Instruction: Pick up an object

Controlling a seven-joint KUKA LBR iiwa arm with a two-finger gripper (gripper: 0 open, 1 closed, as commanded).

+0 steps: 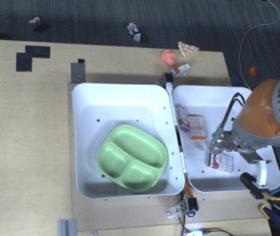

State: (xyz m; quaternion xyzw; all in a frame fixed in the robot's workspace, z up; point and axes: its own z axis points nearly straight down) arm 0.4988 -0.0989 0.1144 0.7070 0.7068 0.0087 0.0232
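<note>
Over the right bin [272,181], we see the gripper [220,142] lowered close to the bin floor, its dark parts bunched together so that we cannot tell how it is set or whether it has hold of anything. Just below it and touching its lower edge in our view lies a small red-and-white packet [222,162], flat on the white floor toward the bin's front. A second red-and-white packet [195,126] lies further back and to the left in the same bin, apart from the gripper, with a pale clear wrapper [181,115] beside it near the dividing wall. The grey arm [267,132] comes in from the right, its orange band [260,113] sitting above the wrist, with black cables looping from the band down to the tool. In the left bin [80,132] we find one thing: a green divided tray [132,156] with three compartments, resting tilted toward the front right corner. Beyond the bins, on the bench's far edge, sit a pink ball [169,57], a patterned triangular piece [188,49] and a small tube [181,70].
</note>
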